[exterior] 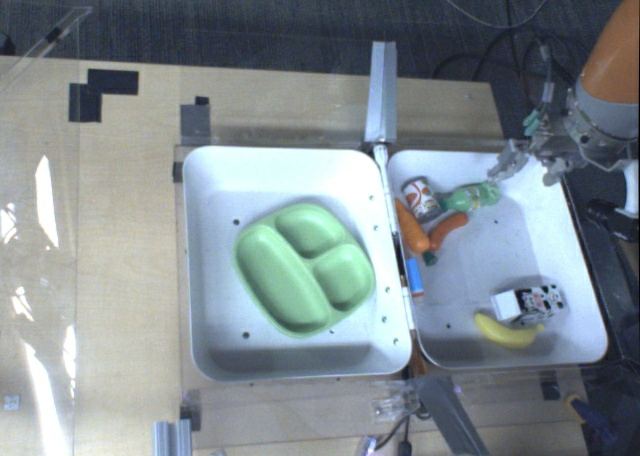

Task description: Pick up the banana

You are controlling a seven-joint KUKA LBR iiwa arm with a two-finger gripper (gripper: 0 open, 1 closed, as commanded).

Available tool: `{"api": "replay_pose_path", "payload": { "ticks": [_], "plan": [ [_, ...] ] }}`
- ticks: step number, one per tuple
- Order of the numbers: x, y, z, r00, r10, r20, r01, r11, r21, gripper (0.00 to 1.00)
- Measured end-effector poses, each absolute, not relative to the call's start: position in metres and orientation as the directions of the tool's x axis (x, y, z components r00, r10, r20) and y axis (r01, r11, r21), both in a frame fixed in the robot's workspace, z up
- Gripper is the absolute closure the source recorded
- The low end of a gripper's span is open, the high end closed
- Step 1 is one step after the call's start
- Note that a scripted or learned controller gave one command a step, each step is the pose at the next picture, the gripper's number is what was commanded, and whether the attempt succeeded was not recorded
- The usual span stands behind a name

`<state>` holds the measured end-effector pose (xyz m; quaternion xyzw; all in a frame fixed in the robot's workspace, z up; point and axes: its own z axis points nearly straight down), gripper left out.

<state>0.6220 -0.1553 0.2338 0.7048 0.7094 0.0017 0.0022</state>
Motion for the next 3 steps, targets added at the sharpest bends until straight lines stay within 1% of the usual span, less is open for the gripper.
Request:
{"api": "replay_pose_path", "payload": {
  "ticks": [1,2,3],
  "plan": [
    [0.519,-0.186,0.193,0.022,1.000,-0.001,1.000,-0.022,0.004,0.00],
    [0.488,-0.111,0.178,-0.182,0.983,-0.001,0.983,0.182,0.004,0.00],
    [0.489,-0.111,0.208,-0.397,0.918,-0.005,0.918,0.397,0.007,0.00]
  ]
}}
